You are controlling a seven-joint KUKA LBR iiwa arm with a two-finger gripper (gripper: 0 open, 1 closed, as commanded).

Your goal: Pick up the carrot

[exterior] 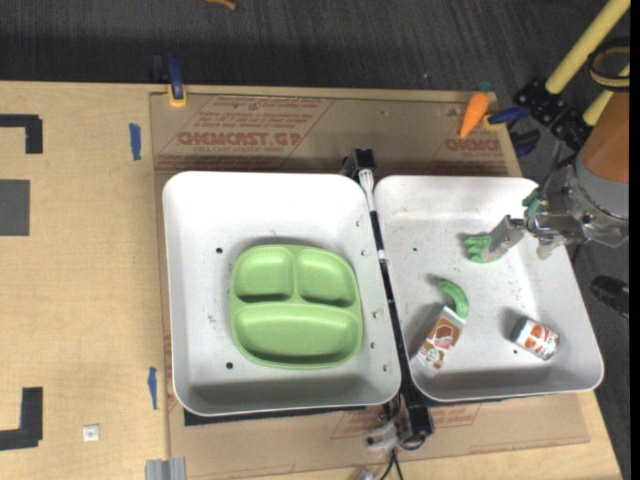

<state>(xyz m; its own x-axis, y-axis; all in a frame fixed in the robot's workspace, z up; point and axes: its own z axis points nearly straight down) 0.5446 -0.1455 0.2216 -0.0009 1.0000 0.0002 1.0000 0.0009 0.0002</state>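
The carrot [473, 114], orange with a green top, lies on the brown cardboard just past the far edge of the right bin [430, 200], outside both bins. My gripper [526, 236] hangs low over the right side of that bin, well in front of the carrot and a little to its right. A small green item [483, 247] lies at the gripper's left tip; whether it is gripped is unclear.
The right bin also holds a green pod-like piece [453, 295], a white and brown carton [439, 336] and a small red and white can [537, 339]. A green divided plate [296, 303] sits in the left bin [190, 268]. Blue clamps [510, 115] stand beside the carrot.
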